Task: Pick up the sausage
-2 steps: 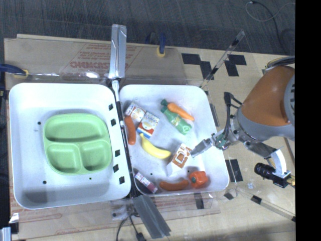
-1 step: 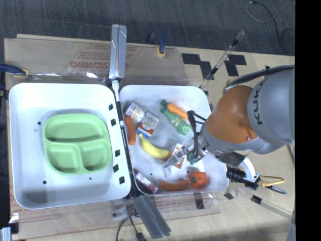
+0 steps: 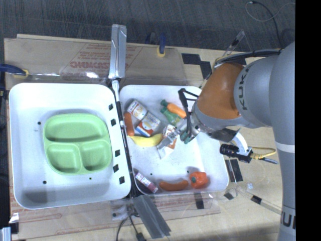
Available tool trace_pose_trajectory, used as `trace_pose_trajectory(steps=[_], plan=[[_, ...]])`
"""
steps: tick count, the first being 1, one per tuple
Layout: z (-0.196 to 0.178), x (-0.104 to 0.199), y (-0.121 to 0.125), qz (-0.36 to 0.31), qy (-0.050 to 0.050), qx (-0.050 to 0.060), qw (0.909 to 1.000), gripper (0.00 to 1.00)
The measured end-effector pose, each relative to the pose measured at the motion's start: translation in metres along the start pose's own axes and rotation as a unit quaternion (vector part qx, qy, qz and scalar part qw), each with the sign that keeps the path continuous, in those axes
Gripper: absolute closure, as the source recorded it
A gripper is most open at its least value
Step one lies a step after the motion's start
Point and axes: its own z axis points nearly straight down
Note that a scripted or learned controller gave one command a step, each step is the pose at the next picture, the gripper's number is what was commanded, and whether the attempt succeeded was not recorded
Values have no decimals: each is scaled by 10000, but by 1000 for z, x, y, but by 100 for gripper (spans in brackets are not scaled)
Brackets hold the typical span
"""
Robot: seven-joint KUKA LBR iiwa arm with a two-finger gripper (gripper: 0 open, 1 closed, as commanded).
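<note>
Sausage (image 3: 173, 185), likely light, smooth, slippery: grasp across its middle. Gripper (image 3: 176, 134) hovers well apart; its opening cannot be told.

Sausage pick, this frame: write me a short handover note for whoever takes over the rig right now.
Gripper: low over the middle of the right bin, above a small packet, near the banana. I cannot tell how it is set, and there is no sausage in it.
Sausage: lying flat along the near edge of the right bin, beside the red pepper, apart from the gripper.
Done: nothing yet; the sausage is untouched.
Left: move the arm toward the near edge, descend over the sausage, grasp and lift.
Green divided tray sits in the left bin.
</note>
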Motion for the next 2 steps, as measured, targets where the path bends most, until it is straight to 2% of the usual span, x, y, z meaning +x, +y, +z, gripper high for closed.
trace_pose_trajectory(steps=[1, 2], plan=[[-2, 14, -17, -517, -47, -41, 9986, 0], [-2, 11, -21, -1020, -39, -29, 9948, 0]])
